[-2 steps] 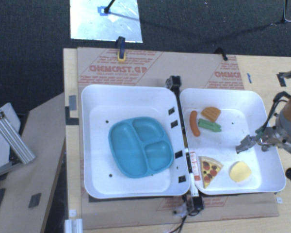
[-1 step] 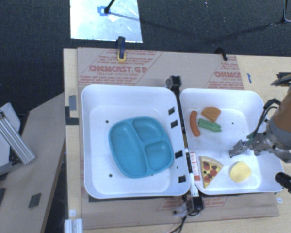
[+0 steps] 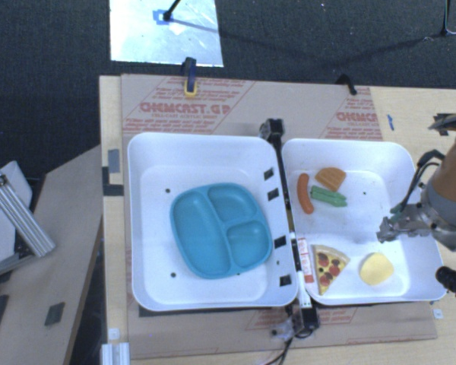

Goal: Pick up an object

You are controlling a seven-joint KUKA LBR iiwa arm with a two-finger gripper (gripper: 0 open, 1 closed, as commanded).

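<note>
The right bin (image 3: 395, 157) holds a red sausage (image 3: 305, 193), an orange bread-like piece (image 3: 330, 178), a green bean pod (image 3: 328, 197), a pizza slice (image 3: 327, 267) and a pale yellow cheese piece (image 3: 376, 268). My gripper (image 3: 390, 230) hangs at the bin's right side, above and slightly right of the cheese piece, with nothing seen in it. The arm's grey body comes in from the right edge.
The left bin (image 3: 148, 166) contains a blue divided plate (image 3: 216, 228). Black clips run along the seam between the two bins (image 3: 283, 226). Both bins rest on a cardboard sheet (image 3: 213, 101) on the bench.
</note>
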